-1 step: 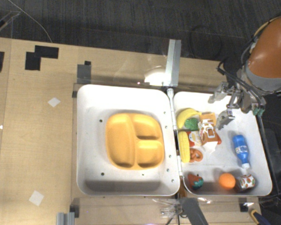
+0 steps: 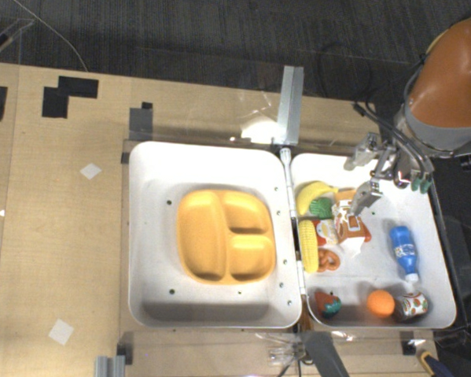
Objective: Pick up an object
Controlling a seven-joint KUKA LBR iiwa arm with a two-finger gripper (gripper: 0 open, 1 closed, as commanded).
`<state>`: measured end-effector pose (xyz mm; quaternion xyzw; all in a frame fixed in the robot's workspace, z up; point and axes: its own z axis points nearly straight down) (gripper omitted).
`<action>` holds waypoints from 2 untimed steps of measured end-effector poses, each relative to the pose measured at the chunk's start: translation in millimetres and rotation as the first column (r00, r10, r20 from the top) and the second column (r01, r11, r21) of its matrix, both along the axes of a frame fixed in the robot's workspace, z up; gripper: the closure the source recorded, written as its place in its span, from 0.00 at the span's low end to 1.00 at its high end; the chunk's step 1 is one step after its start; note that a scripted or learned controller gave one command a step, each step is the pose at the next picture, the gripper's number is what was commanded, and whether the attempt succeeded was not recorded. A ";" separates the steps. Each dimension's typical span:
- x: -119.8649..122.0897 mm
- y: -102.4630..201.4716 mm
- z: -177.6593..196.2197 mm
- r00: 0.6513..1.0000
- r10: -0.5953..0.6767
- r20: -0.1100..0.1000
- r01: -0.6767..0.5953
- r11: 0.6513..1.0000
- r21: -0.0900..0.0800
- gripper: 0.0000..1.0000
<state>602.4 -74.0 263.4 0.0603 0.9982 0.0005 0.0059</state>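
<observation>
Bench (image 2: 52,237) of light wood fills most of the view, w/ a few black marks near its far left corner. Two shallow white bins sit on it side by side, touching along a centre divider.

Left bin (image 2: 151,219) is the bigger-looking one; a yellow tray (image 2: 223,235) w/ three compartments lies about in its middle, nothing in it.

Right bin (image 2: 440,273) holds the small stuff. Arm (image 2: 454,77) comes in from the right, orange band at top right above the bin's far corner, grey wrist below it. Gripper (image 2: 369,195) hangs over the bin's far-left part, fingers pointing down toward the items there. Can't tell if the fingers are open or closed, or if anything is between them.

Items, approx. big to small: blue bottle (image 2: 404,249) w/ white cap lies near the right wall; corn cob (image 2: 308,243) lies along the divider; banana (image 2: 314,192) at the far left, w/ a green piece (image 2: 321,206) just beside it; red-and-white packet (image 2: 351,228) right under the gripper tip; orange ball (image 2: 381,302) near the front wall; small can (image 2: 412,306) just right of the ball; small red-and-teal toy (image 2: 329,304) at front left; round reddish piece (image 2: 328,260) beside the corn.
</observation>
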 end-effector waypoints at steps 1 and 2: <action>20.2 -25.4 -152.6 0.998 -0.059 -0.004 0.059 0.998 0.000 0.00; 0.8 -55.0 -164.8 0.994 0.104 0.017 -0.104 0.995 -0.004 0.00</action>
